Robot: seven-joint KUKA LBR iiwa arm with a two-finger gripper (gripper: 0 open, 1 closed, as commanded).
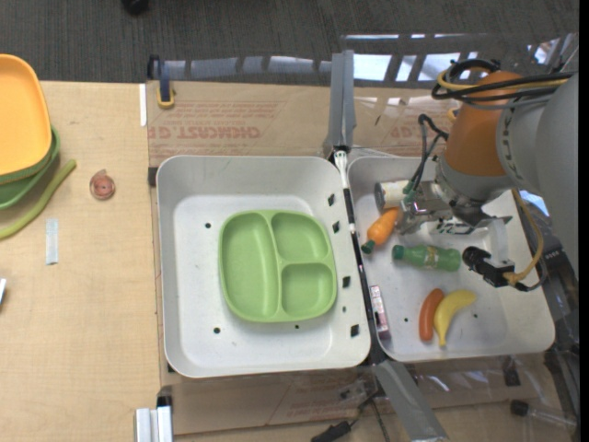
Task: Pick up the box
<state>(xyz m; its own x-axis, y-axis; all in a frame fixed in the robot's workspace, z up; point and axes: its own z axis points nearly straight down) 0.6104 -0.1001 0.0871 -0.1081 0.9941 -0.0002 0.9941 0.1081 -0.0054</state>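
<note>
In the right bin (515, 339), a slim dark box with a pink label (376, 307) lies along the left wall near the front. A small white box-like item (390, 192) rests at the back left of the same bin. My gripper (419, 210) hangs low over the bin's back half, just right of the white item and above an orange carrot (382, 226) and a green bottle (426, 257). The wrist and cables hide the gripper's tip. Nothing shows held in it.
A red pepper (428, 314) and a yellow banana (452, 311) lie at the right bin's front. The left bin (184, 274) holds a green divided plate (277, 265). Yellow and green plates (23, 136) are stacked at the bench's far left.
</note>
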